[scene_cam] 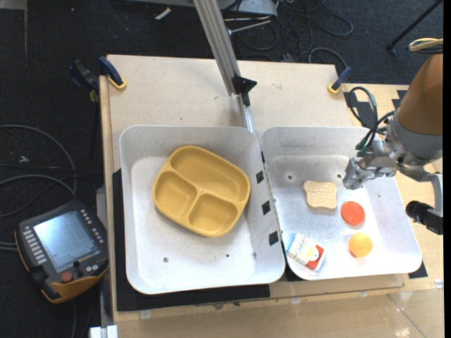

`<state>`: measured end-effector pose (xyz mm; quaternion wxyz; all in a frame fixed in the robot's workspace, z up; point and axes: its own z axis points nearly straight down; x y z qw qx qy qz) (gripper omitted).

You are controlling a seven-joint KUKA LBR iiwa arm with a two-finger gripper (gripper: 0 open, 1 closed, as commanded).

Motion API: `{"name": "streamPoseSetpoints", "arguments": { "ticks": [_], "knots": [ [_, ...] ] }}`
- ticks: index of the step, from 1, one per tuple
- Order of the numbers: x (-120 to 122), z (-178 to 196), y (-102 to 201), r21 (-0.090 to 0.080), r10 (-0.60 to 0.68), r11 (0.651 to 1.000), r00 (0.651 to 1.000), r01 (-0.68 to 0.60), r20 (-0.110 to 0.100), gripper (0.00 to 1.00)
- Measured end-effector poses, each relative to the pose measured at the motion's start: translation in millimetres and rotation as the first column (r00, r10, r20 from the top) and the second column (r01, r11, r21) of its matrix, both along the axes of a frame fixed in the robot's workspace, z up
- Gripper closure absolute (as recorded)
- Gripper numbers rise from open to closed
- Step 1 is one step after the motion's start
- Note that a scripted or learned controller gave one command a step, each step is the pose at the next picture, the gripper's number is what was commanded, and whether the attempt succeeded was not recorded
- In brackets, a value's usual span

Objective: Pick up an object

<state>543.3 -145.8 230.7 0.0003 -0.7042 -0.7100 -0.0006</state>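
Gripper (352, 177) above toast slice (320, 195) – finger state unclear; carton (306, 251) print unreadable.

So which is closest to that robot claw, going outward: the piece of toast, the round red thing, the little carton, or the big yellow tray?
1. Tan toast slice, just left of the gripper.
2. Round red disc, just below it; nearly tied with the toast.
3. Small white and red carton, at the right bin's near-left corner.
4. Yellow divided plastic tray, in the left bin.
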Motion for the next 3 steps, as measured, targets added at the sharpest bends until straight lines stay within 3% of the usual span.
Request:
{"name": "streamPoseSetpoints", "arguments": {
  "ticks": [3],
  "knots": [
    [58, -12, 151, 0.0, 0.001, 1.0, 1.0, -0.001, 0.002, 1.0]
  ]
}}
